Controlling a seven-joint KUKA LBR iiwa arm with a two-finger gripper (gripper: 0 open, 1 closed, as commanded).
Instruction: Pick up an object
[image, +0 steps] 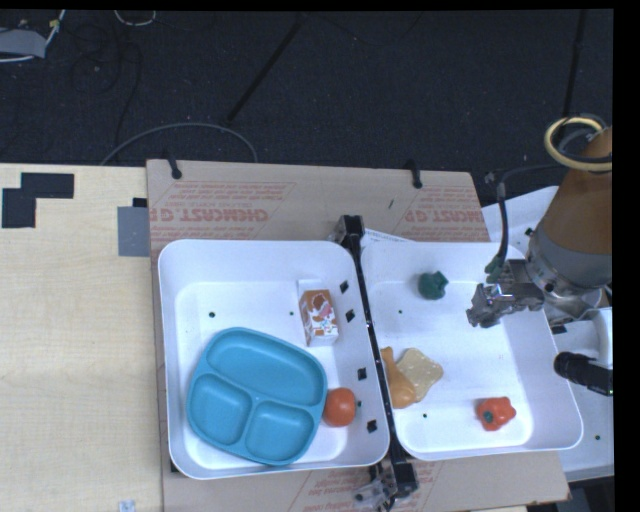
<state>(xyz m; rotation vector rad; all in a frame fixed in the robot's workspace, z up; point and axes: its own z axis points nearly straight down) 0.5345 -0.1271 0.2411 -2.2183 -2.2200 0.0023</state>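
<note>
Nearest us in the right bin (560, 440) lies the red pepper toy (496, 412), small, light, probably hard and slick; we would pinch across its body. Beside it, tan bread pieces (410, 375). Farther back sits a green toy (432, 285). The gripper (483, 306) hovers above the bin floor, nothing held; whether it is spread we cannot tell.

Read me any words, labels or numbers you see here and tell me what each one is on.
"CHEMCAST", "G.P. ACRYLIC": red print, upside down and repeated, on the brown sheet under the bins; only partly legible.
Carton in the left bin: printed label with a picture, too small to read.
Red print on the sheet's front edge: too blurred to read.
</note>
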